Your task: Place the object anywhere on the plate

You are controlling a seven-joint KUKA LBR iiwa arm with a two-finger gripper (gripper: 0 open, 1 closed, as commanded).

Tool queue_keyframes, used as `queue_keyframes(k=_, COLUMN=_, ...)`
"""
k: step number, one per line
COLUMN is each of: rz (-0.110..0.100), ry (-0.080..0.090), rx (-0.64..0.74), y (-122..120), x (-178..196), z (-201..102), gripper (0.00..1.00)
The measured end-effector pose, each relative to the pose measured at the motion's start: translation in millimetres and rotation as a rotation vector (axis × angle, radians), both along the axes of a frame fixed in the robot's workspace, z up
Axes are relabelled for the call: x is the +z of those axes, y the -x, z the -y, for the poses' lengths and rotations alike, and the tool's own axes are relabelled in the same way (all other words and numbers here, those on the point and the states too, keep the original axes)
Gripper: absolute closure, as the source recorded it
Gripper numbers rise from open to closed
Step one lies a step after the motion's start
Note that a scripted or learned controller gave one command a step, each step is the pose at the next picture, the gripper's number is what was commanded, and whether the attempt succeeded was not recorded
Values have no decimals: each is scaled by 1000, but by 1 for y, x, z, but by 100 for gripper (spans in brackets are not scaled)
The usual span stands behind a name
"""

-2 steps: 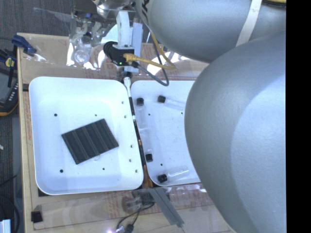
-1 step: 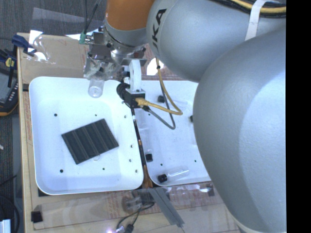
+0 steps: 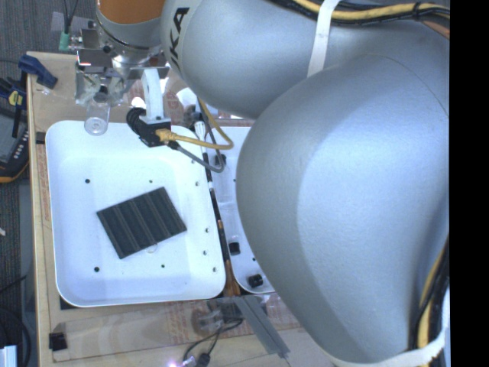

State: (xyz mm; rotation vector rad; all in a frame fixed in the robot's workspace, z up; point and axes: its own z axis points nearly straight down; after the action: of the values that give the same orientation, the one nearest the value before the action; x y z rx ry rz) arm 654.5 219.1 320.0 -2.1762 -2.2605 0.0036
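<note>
Camera view: dark ribbed rectangular object [image 3: 141, 222] lies flat, askew.

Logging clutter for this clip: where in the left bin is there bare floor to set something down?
Bare white floor rings the dark ribbed plate in the left bin, widest along the near wall and left wall. The far edge is crowded by the gripper and cables.
</note>
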Motion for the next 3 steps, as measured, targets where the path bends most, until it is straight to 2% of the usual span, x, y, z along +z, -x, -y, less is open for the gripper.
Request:
queue_keyframes(k=1, rz=1, ry=0, rx=0, y=0, x=1, z=0, gripper=0)
queue_keyframes(k=2, rz=-2, ry=-2, rx=10, y=1, x=10, z=-3, gripper=100)
queue_keyframes(k=3, rz=0, ry=1, rx=321, y=79, x=33, z=37, gripper=100)
